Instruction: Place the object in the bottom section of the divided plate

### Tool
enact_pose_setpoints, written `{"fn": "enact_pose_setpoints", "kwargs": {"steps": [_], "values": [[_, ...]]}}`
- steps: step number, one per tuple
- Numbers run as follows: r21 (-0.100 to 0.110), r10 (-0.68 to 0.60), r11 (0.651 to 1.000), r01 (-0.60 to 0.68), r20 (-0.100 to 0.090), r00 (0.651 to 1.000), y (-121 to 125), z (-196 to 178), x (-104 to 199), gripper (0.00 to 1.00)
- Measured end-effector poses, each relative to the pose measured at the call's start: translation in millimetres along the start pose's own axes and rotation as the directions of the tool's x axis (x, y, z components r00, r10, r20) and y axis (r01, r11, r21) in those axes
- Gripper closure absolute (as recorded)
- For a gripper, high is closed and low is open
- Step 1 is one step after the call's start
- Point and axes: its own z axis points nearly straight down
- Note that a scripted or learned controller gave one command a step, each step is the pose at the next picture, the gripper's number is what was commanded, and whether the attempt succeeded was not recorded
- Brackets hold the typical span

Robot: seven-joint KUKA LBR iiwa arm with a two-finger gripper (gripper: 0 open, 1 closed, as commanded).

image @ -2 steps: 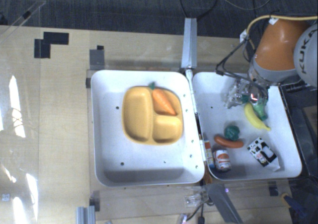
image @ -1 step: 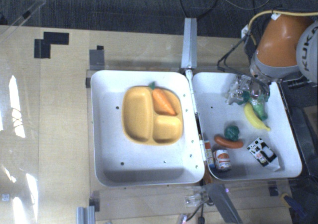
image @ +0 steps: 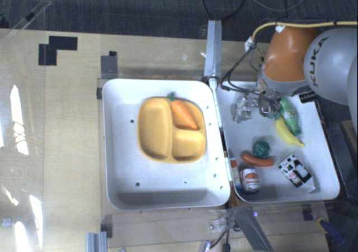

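Observation:
A yellow divided plate (image: 159, 131) lies in the left bin (image: 120, 184). An orange carrot (image: 185, 114) rests in its upper right section; the large left section and the lower right section hold nothing. My gripper (image: 249, 109) hovers over the upper left part of the right bin (image: 327, 186), open, with nothing between its fingers. Just right of it lie a green packet (image: 289, 112) and a yellow banana (image: 287, 133).
Lower in the right bin are a dark green lump (image: 260, 148), a red sausage (image: 258, 160), a small can (image: 250, 179) and a black-and-white box (image: 296, 171). The bins' shared wall (image: 222, 139) runs between plate and gripper. Cables trail behind the arm (image: 305, 55).

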Motion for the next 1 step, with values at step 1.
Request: {"fn": "enact_pose_setpoints", "kwargs": {"steps": [1], "values": [[-0.002, 0.000, 1.000, 0.000, 0.012, 1.000, 1.9, -14.2, -3.5, 1.00]]}}
